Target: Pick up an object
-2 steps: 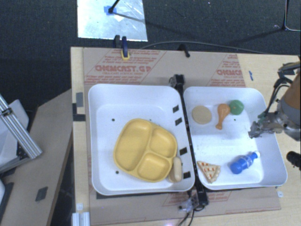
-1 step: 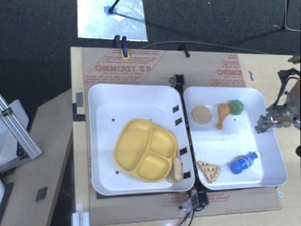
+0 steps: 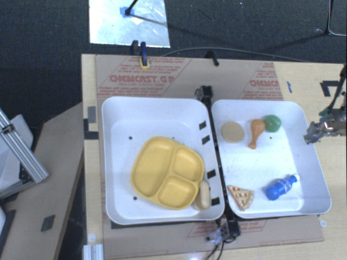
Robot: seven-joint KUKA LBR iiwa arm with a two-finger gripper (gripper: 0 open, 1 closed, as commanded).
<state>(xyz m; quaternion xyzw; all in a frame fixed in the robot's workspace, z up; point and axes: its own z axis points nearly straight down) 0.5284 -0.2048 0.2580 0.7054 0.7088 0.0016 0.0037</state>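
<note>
The right bin (image 3: 312, 169) holds a round tan cookie (image 3: 232, 131), a toy chicken drumstick (image 3: 255, 132), a green ball (image 3: 272, 123), a blue bottle (image 3: 281, 187) lying on its side and a pizza slice (image 3: 241, 196). My gripper (image 3: 319, 130) comes in at the right edge of the view, just outside the right bin's right rim, level with the green ball and well apart from every object. Nothing shows in its grasp.
In the left bin (image 3: 116, 145) lies a yellow compartment plate (image 3: 167, 172), with a beige bread roll (image 3: 203, 194) against its lower right corner. A black divider (image 3: 211, 145) runs between the bins. Cardboard (image 3: 162, 77) lines the bench behind them.
</note>
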